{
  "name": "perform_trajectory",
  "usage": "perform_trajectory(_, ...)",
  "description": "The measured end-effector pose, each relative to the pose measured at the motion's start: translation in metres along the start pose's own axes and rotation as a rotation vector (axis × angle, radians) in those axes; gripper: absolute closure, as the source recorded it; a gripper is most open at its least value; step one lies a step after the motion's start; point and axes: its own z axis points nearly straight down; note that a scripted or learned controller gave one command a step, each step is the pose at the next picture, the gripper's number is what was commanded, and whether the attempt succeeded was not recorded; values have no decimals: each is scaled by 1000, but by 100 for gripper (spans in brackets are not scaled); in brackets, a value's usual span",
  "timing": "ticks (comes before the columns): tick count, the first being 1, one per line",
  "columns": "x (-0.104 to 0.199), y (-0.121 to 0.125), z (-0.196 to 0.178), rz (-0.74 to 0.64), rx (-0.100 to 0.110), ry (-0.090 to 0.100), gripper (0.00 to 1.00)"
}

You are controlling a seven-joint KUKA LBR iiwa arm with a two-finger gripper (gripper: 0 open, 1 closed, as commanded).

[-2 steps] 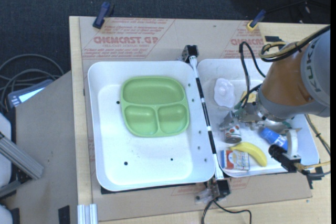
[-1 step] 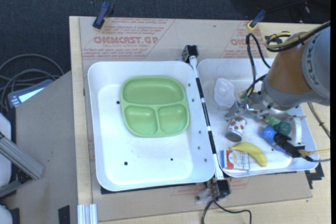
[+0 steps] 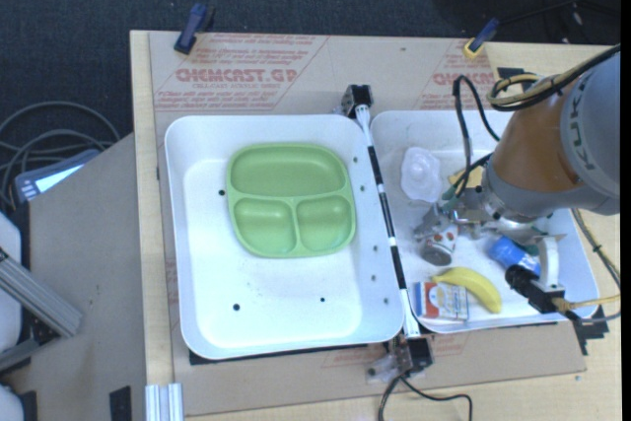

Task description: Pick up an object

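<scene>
Arm: the grey KUKA arm (image 3: 552, 153) is reaching in from the right, its orange band hanging over the right bin (image 3: 389, 128).

Gripper: the gripper (image 3: 444, 230) is sitting low among the clutter at the bin's middle; from where I am standing I cannot tell how it is set, nor whether it is gripping anything (the wrist is blocking the view).

Candidate objects: a banana (image 3: 471, 285) is lying near the front wall, just beside a small printed carton (image 3: 441, 303); a crumpled clear plastic piece (image 3: 420, 173) is resting toward the back; a blue item (image 3: 513, 253) is lying under the wrist's near side; a small grey and red piece (image 3: 435, 244) is sitting right at the gripper.

Left bin: the left bin (image 3: 197, 291) is carrying a green divided plate (image 3: 291, 198), well apart from the arm.

Progress: nothing is showing lifted clear of the bin floor, so I am judging the pick as not yet done; securing one object and raising it is what is remaining.
</scene>
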Motion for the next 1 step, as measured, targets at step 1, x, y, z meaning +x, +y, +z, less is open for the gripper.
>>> perform_trajectory(1, 0, 2, -11, 1, -6, -1, 100)
